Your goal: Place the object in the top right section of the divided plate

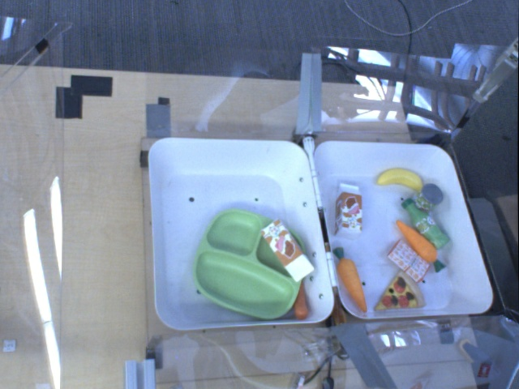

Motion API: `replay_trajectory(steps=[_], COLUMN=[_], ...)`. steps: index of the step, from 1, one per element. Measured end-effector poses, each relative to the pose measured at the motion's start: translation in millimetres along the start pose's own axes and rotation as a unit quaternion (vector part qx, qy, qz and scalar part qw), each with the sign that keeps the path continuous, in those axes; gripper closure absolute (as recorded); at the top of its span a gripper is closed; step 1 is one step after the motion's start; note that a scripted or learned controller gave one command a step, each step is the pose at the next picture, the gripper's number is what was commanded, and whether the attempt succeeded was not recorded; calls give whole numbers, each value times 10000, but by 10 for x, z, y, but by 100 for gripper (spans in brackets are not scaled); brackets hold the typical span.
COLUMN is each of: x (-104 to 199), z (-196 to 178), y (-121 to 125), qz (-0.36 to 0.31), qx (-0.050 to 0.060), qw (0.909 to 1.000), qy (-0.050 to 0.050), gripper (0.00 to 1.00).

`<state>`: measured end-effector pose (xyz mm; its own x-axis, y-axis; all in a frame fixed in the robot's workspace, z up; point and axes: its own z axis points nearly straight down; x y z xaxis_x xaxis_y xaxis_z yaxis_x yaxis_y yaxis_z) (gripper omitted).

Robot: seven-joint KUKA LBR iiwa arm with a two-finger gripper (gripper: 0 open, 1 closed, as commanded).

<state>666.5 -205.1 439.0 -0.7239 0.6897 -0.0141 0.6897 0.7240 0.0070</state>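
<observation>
The snack carton (285, 248) overhangs the right rim of the green divided plate (239, 286), so seating it squarely inside seems wise; the jaws' state I cannot tell

Light wood table (97, 241) carries two white bins touching side by side: left bin (174, 217), right bin (454, 217). Black marks (81, 94) near far-left corner.

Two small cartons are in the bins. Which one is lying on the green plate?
The carton in the left bin: it rests tilted on the green divided plate, in its right section. The other carton lies on the right bin's floor.
</observation>
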Motion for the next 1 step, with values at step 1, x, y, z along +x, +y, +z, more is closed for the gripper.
replay_trajectory(steps=[1], x=[345], z=[-3], y=[-329], qz=[-611], qx=[5], qw=[9981], qy=[11], gripper=[0])
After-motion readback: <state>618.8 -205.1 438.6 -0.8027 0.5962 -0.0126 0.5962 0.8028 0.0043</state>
